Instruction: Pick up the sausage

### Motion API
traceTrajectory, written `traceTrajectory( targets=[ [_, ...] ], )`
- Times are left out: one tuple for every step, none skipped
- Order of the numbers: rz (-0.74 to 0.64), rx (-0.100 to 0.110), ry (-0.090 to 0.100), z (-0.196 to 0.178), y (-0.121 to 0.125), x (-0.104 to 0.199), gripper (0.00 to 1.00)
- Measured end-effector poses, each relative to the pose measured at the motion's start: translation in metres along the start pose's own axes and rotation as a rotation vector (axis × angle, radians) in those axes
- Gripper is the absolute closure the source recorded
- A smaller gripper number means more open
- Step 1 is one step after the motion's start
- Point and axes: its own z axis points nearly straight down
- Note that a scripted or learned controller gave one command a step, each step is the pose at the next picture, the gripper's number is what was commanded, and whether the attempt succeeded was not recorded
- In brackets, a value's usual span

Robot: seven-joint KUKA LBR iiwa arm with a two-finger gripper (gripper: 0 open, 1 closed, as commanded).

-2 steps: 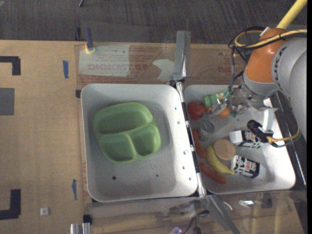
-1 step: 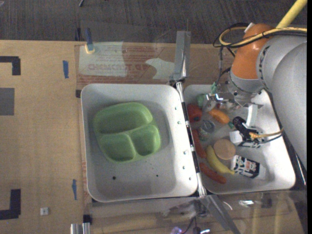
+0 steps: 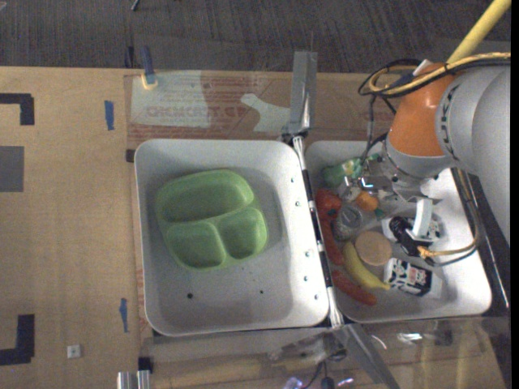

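The arm, grey with its orange band, reaches in from the right and hangs over the right bin. The left bin holds a green divided tray, three compartments, nothing in them. The right bin is crowded: a banana, a tan round lid or puck, a small black-and-white carton, a green item at the far end.

The gripper sits low over the far half of that bin. Whether it is spread or closed cannot be told from here; the wrist hides it.

The sausage, probably the dark red link at the near end of the right bin, lies just beside the banana's lower end, close to the left wall. A similar red piece lies farther up that wall.

Judgement: light, likely smooth plastic, rounded, so prone to rolling or slipping out. Best taken across the middle of its length, jaws square to its long axis, clear of the banana.
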Motion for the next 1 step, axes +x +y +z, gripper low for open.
traceTrajectory(
  targets=[
    [0.000, 0.000, 0.001, 0.0001, 0.0002, 0.0006, 0.00]
  ],
)
